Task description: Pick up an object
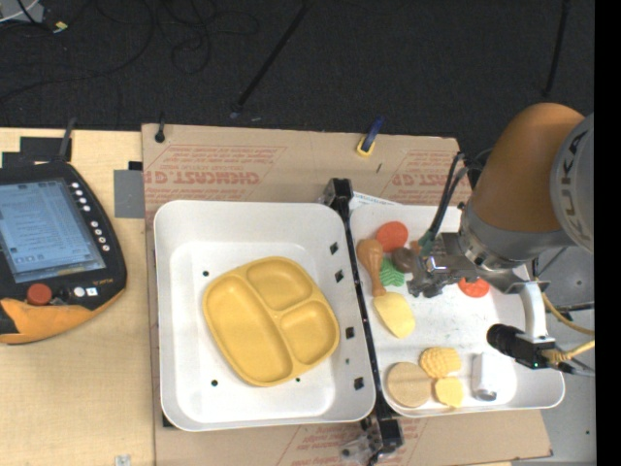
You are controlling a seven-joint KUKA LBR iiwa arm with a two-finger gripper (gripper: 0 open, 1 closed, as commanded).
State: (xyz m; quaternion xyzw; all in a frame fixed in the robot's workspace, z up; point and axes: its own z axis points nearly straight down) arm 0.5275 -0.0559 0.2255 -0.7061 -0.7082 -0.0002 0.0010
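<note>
Left bin [184,231] holds a yellow divided plate [270,318]; right bin [543,391] holds toy food. End effector [424,278] sits beside the green piece [392,274], its opening impossible to tell.

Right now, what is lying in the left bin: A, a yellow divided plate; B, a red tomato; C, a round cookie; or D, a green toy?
A: the yellow divided plate lies alone in the left bin, while the small toy foods sit in the right bin.
</note>
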